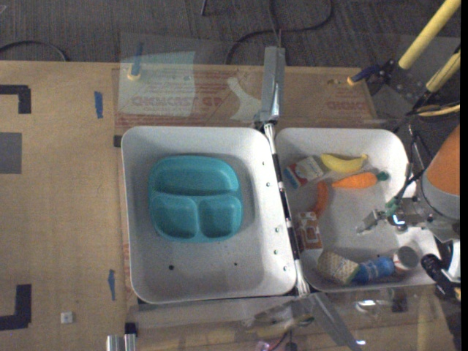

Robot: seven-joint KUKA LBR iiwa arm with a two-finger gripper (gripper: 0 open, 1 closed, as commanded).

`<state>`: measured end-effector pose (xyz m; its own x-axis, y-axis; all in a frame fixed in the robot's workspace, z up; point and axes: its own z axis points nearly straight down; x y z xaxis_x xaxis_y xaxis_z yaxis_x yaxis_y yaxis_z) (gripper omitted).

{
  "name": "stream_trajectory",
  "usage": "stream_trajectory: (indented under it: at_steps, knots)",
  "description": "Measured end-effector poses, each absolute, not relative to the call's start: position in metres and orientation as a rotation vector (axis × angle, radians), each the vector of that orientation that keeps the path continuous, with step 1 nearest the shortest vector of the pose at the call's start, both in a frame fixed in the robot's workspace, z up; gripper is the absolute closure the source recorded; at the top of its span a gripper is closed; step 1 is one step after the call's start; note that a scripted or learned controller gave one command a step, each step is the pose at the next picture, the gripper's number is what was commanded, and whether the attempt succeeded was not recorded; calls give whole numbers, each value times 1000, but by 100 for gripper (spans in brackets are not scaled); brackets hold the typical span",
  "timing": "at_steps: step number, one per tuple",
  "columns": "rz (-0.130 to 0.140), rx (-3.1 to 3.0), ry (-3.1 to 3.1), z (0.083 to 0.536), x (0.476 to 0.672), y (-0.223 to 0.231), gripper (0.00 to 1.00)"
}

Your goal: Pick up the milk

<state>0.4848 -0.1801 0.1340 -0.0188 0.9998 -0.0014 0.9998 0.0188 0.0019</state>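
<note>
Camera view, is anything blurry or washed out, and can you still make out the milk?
Camera view: soft overall; the white right bin is bright, nearly washed out; the gripper is blurred; the milk is small, its print unreadable; the teal tray reads clearly.

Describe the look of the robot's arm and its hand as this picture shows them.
An orange, rounded band sits at the view's right edge, with a pale grey arm section just beneath it. From there a small metallic hand of silver-grey parts juts left over the right white bin, with a teal-green spot near its base. Thin dark cables loop beside the wrist. No lettering is legible.
</note>
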Motion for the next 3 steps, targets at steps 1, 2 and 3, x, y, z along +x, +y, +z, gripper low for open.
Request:
stream_trajectory:
  at_steps: [1, 2, 3]
  knots:
    - [2, 2312, 2119, 88, 499, -146, 0]
    - [5, 2328, 2101, 88, 528, -157, 0]
    - [-1, 2598, 1765, 138, 543, -157, 0]
